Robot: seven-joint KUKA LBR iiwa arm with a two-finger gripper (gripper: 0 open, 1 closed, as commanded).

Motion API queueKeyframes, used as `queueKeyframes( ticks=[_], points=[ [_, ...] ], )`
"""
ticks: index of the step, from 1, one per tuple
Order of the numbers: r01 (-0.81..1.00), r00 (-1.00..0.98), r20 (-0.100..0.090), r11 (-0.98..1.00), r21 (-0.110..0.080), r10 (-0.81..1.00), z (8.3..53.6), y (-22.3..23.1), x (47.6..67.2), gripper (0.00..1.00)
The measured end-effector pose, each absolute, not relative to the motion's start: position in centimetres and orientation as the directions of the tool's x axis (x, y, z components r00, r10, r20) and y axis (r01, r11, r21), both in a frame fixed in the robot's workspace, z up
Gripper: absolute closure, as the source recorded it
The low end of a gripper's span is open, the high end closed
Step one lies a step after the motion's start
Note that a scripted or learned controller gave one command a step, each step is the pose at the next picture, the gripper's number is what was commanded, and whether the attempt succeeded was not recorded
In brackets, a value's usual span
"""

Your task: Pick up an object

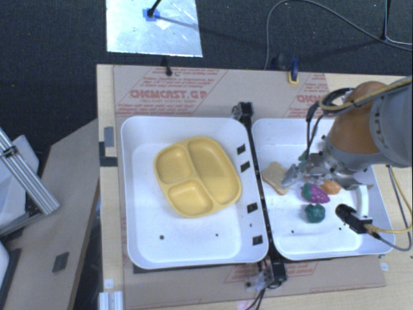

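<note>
Tan toast (275, 177) at left of the right bin (284, 244), pincer (298, 173) low just beside it, its opening I cannot tell, purple fruit (315, 192), orange piece (331, 186), green lump (315, 213) near, yellow tray (196, 175) in left bin (139, 237).

My arm (392, 118) is a thick grey tube with a rounded orange band (353, 126) above the wrist. Black and yellow cables loop around that band, and my gripper (298, 172) below it is grey metal.
</note>
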State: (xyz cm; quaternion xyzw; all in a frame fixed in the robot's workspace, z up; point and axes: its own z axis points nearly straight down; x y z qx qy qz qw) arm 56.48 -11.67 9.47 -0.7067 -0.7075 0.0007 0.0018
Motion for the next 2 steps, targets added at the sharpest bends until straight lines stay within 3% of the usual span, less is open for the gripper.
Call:
queueKeyframes(
  ticks=[1, 2],
  points=[
    [1.000, 0.000, 0.000, 0.000, 0.002, 1.000, 10.9, -11.8, 56.6, 1.00],
    [1.000, -0.005, -0.001, 0.005, 0.008, 1.000, 16.4, -11.0, 57.5, 1.00]
  ],
)
